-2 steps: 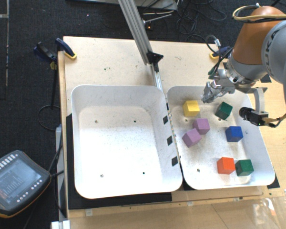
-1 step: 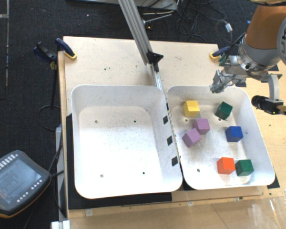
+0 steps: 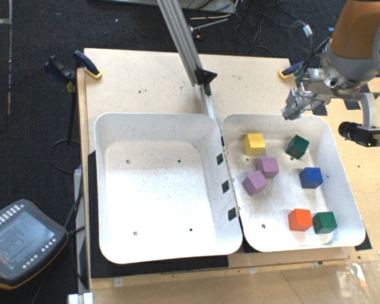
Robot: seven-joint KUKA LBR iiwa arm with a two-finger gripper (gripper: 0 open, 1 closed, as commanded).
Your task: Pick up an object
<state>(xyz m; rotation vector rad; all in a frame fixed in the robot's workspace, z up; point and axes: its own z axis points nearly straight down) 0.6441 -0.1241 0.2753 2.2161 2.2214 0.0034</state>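
Bench (image 3: 152,81): pale speckled board, set on dark floor. Bearing two shallow white bins side by side, touching along their inner edges: left bin (image 3: 107,170), right bin (image 3: 342,189). Black mat (image 3: 158,265) showing under the bins' near edge. Clamps at far corners: blue and yellow clamp (image 3: 82,62) on the left, yellow clamp (image 3: 290,71) on the right.

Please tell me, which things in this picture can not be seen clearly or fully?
- End effector, camera view: small and dark against the bin rim, so its finger state cannot be made out.
- Arm, camera view: cut off by the top and right edges.
- Handheld controller, camera view: cut off by the left edge; its screen is too small to read.
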